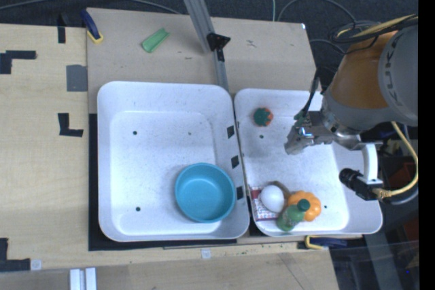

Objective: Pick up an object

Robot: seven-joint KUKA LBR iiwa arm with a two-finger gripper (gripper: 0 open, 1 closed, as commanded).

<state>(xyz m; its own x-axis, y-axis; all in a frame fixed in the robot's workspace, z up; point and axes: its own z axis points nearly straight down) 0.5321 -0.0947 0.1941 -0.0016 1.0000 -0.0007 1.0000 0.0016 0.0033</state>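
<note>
My gripper [298, 140] hangs over the middle of the right bin [340, 166], reaching in from the right below the orange-banded wrist. A small green and red ball [262, 117] lies in that bin's far left part, to the upper left of the gripper and apart from it. At the bin's near edge a white egg-shaped object [272, 197], an orange toy [307, 205] and a green piece [291, 217] huddle together on a flat printed item. A blue bowl [204, 191] sits in the near right corner of the left bin [136, 146].
A grey pole [194, 0] slants down from the top to the divide between the bins. A green block [154, 40] and a blue and yellow clip [92, 26] lie on the board behind the bins. Cables trail at the right.
</note>
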